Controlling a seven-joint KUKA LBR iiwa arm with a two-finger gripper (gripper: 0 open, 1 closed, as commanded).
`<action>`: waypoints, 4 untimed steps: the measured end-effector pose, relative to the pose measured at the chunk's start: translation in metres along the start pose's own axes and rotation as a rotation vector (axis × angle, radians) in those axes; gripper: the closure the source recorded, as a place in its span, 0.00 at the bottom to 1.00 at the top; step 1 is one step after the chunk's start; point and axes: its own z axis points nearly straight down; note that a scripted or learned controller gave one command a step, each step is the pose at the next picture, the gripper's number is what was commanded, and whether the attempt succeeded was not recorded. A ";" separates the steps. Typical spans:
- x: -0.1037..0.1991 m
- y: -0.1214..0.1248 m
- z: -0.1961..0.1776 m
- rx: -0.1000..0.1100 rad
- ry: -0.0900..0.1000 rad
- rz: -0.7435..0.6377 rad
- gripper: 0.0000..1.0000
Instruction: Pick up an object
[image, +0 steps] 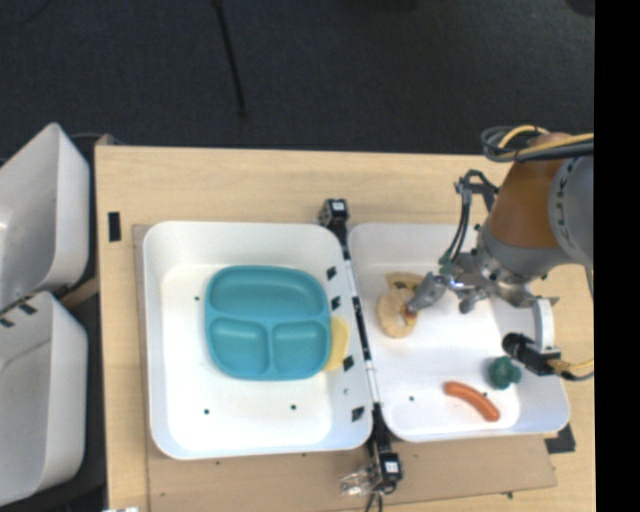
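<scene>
In the right bin (440, 250) lie a tan, bun-like object (393, 315) at the left, an orange sausage-shaped toy (472, 400) near the front, and a small dark green object (502, 373) at the right. My gripper (420, 298) reaches in from the right and its tip sits low at the upper right edge of the tan object, touching or nearly touching it. The grey arm with its orange band (525, 205) rises behind it.
The left bin (180, 420) holds a teal divided plate (268, 322) with a yellow piece (340, 345) poking out under its right edge. A black clip-lined divider (355, 320) separates the bins. Cables (545, 360) hang beside the wrist over the right bin.
</scene>
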 end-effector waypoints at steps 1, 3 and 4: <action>-0.001 0.002 -0.014 -0.007 0.001 0.004 1.00; 0.001 0.011 -0.098 -0.009 0.000 -0.006 1.00; 0.061 0.004 -0.093 -0.004 0.003 -0.010 1.00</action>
